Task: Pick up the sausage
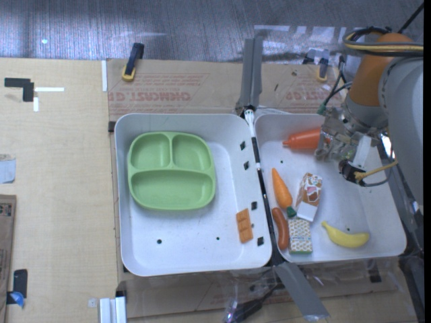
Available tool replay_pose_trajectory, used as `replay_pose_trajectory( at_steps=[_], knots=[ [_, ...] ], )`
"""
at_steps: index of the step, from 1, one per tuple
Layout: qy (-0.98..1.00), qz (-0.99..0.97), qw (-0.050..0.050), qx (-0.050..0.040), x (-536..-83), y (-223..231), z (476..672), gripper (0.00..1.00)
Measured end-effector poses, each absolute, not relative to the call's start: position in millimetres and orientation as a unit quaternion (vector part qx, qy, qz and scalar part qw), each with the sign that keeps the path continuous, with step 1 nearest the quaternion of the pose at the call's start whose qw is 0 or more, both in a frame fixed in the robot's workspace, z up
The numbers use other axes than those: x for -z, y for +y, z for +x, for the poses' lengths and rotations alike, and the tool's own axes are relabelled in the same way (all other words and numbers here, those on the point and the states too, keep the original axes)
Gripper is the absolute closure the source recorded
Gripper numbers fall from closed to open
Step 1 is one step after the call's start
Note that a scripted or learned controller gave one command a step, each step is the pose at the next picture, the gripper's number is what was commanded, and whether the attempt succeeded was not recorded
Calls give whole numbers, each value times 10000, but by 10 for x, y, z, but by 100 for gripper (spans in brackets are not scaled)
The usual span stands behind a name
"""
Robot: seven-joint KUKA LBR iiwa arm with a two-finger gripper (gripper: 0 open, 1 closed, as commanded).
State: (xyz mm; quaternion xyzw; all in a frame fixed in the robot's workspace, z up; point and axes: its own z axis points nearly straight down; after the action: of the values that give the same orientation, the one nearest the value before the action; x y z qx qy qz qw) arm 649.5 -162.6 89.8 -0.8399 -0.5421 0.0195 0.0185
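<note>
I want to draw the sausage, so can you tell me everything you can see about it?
The sausage is a small reddish-brown toy, smooth and shiny like plastic, with rounded ends. It lies flat on the floor of the right bin, close to its left wall, pointing up and down the picture. A carrot sits just above it and a speckled packet lies alongside.

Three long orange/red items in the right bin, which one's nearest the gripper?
The orange cone-shaped piece, right beside the gripper at the bin's far end. The carrot and sausage lie further off.

A single fixed camera looks down at a slant on two white bins point(128, 200); the arm point(397, 93) enters from the right.
</note>
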Motion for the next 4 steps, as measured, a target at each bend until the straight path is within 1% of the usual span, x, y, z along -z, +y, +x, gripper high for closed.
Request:
replay_pose_trajectory(
  at_steps=[1, 2, 3, 4],
  knots=[
    [-4816, -8764, 11, -35, -1877, -428, 6472, 100],
    [-2986, -9544, 12, -51, -1871, -644, 5906, 100],
    [-3482, -9374, 16, -48, -1794, -1246, 5624, 100],
    [-4187, -9081, 10, -39, -2322, -450, 6118, 100]
  ],
)
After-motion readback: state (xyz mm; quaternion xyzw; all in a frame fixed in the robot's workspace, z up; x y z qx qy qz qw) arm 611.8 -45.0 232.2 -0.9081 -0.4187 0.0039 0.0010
